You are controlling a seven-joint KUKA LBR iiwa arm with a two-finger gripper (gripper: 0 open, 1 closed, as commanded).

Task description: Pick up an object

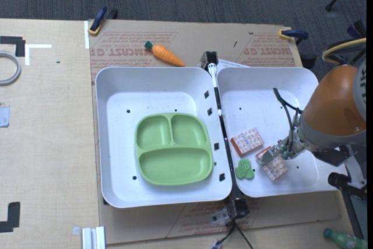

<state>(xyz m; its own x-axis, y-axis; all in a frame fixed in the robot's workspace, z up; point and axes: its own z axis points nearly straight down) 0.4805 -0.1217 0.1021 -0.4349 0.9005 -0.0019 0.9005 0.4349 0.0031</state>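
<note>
Camera view: gripper (278, 155) sits over a small patterned block (274, 167) at the right bin's (303, 81) 6 o'clock; finger state cannot be told. Block looks light, rigid; grasp its long sides.

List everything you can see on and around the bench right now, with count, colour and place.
bins: 2, white, side by side on the bench
plate: 1, green, three compartments, in the left bin
block: 1, reddish patterned, in the right bin near its left wall
second block: 1, reddish patterned, right bin, just at the gripper
green toy: 1, green, right bin, front left corner
carrot: 1, orange with green top, on the cardboard behind the left bin
clamps: 2, blue and yellow, at the cardboard's back corners
arm: 1, grey with orange band, over the right bin
gripper: 1, dark, low in the right bin
</note>
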